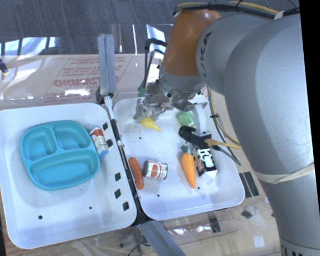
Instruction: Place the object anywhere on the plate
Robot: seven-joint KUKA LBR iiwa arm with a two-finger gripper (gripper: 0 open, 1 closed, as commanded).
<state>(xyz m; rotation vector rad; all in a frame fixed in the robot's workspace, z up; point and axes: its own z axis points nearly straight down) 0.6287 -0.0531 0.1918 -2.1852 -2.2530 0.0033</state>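
Observation:
A blue divided plate (58,154) lies in the left bin (23,222). My gripper (149,112) hangs low over the back of the right bin (173,208). A small yellow object (150,124) sits directly under the gripper, touching or nearly touching its tip. Whether it is gripped is hidden. The plate's compartments hold nothing.
A small labelled can (99,140) stands by the plate's right edge, against the left bin's wall. The right bin also holds a green object (185,117), a reddish sausage (136,173), a can on its side (155,170) and an orange carrot (189,170).

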